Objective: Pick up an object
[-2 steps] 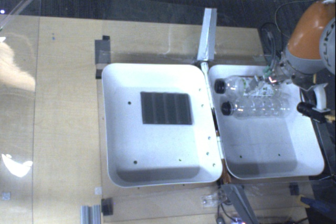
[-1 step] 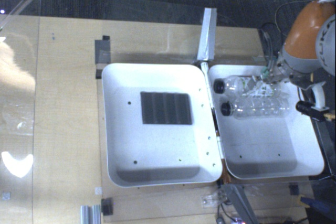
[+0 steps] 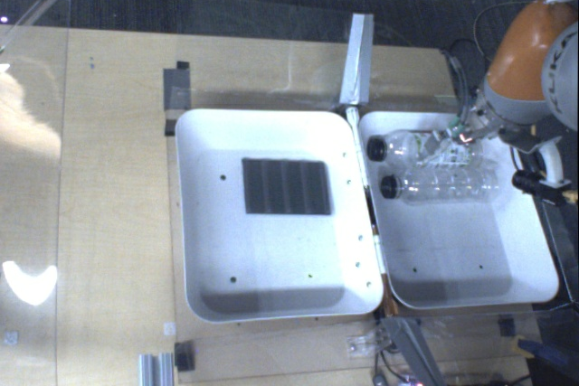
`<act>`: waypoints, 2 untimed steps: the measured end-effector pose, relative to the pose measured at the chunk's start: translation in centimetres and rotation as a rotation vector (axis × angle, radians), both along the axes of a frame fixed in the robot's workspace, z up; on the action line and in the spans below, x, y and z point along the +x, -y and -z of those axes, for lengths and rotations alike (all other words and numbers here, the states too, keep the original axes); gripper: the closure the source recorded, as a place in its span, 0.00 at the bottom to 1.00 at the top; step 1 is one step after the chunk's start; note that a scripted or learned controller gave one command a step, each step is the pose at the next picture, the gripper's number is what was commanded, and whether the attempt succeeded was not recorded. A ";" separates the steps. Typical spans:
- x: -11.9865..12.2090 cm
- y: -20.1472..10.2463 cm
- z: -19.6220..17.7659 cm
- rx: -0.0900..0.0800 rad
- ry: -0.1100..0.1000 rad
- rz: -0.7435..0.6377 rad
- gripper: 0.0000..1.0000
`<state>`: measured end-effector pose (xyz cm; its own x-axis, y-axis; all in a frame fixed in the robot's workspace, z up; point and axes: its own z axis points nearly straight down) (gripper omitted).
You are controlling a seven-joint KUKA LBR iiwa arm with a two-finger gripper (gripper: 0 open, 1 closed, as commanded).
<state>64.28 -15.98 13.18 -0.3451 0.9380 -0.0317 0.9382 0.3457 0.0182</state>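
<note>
- Hovering: gripper (image 3: 460, 137) over clear bottles (image 3: 434, 167) in right bin (image 3: 470, 285); jaw state cannot be told.
- Advice: centre on one bottle's body, descend squarely.

Pale wood table (image 3: 99, 221), glare patches on its left side. Two shallow white bins sit on it side by side, edges touching near the middle. Left bin (image 3: 204, 267): larger, with a dark ribbed rectangular patch (image 3: 286, 187) on its floor. Right bin (image 3: 470, 271): smaller. A grey metal bar (image 3: 356, 59) lies on the table at the far side, pointing toward the seam between the bins. Small dark bracket (image 3: 177, 90) just beside the left bin's far-left corner; another (image 3: 184, 357) at the near edge.
</note>
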 end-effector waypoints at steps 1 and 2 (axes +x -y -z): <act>0.2 -0.4 0.0 -0.001 0.006 -0.063 0.00; 0.6 0.2 0.0 0.002 0.005 -0.093 0.00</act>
<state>64.89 -16.23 13.15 -0.4304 0.9021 -0.0319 0.9019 0.4312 0.0236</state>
